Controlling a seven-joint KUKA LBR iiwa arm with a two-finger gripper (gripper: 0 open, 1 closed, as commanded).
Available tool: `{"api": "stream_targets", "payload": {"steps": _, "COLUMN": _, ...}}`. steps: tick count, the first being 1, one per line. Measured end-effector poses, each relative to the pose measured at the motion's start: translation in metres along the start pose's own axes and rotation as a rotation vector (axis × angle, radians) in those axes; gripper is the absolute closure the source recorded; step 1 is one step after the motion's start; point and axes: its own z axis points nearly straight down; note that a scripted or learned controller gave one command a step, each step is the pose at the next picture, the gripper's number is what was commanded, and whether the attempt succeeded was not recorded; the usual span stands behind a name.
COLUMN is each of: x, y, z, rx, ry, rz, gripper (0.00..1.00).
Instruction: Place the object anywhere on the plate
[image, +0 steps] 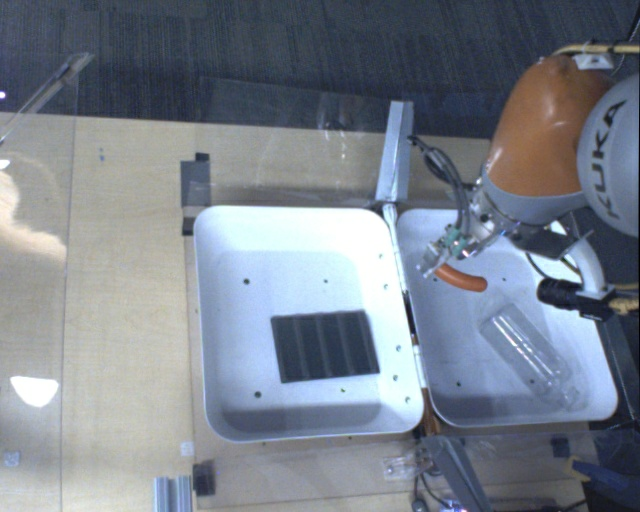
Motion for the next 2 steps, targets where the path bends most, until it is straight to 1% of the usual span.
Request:
{"api": "stream_targets", "payload": {"steps": 1, "x": 0.000, "y": 0.002, "z": -0.011, "rx": -0.006, "ry": -0.004, "rz": -0.008, "gripper": 1.00}}
{"api": "stream_targets", "payload": {"steps": 2, "x": 0.038, "y": -0.044, "z": 0.017, "rx": 0.005, "ry": 0.002, "rz": 0.276, "gripper": 1.00}}
